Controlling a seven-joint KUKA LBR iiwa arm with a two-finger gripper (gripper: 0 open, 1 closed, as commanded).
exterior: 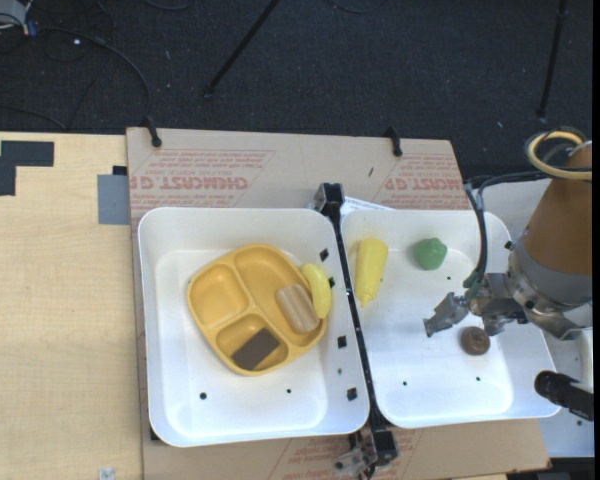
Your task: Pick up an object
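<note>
In the right bin (435, 398) lie a yellow corn-like object (368, 268) near its left wall, a green round object (430, 254) toward the back, and a small brown round object (474, 341) at the right. My gripper (458, 313) hangs over the right bin's right half, its grey fingers spread open, just left of and above the brown object. Nothing sits between the fingers. The arm's orange band (565, 218) rises at the far right.
The left bin (180, 388) holds a yellow divided tray (220, 293) with a brown block (257, 348), a tan piece (299, 308) and a yellow banana-like piece (318, 288) at its right rim. A black divider (348, 318) runs between the bins.
</note>
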